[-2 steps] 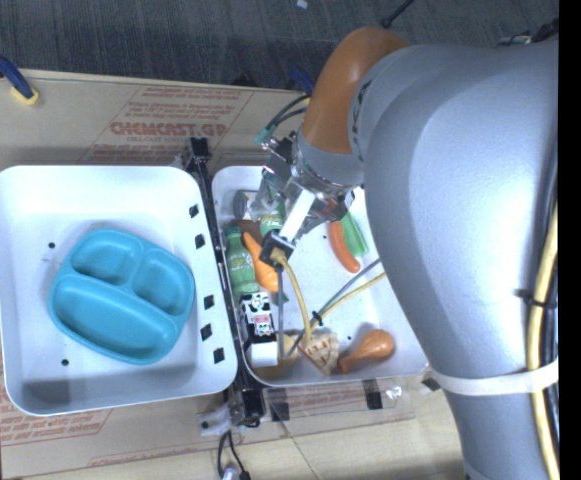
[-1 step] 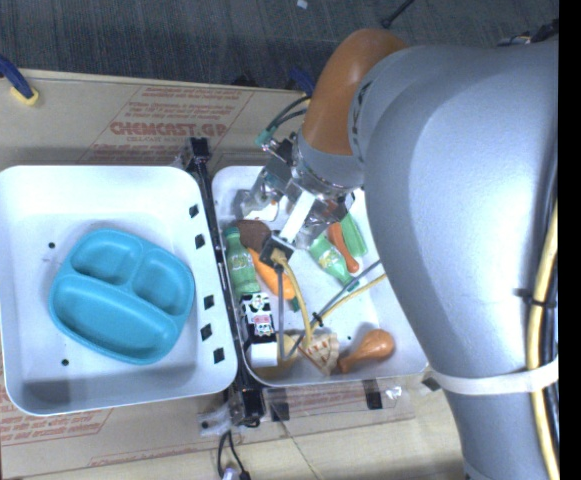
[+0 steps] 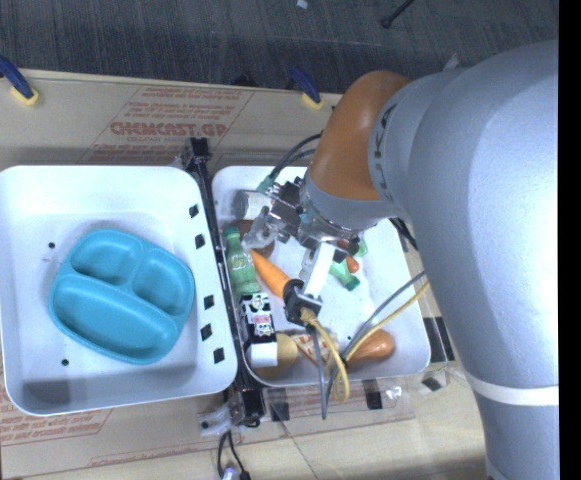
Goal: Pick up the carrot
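In the bin on the arm's side, the carrot lies unlifted just beside the gripper; whether that is open, I cannot tell.

The two bins, left and right, look like smooth white plastic with a faint sheen. The blue divided plate at centre left is smooth plastic, softly glossy. The bench top looks like matt brown paper with red print. The carrot has a smooth, plastic-like orange skin; the green bottle beside it is shiny plastic. The arm has a satin grey shell and a glossy orange band. The floor along the top looks like rough dark carpet.
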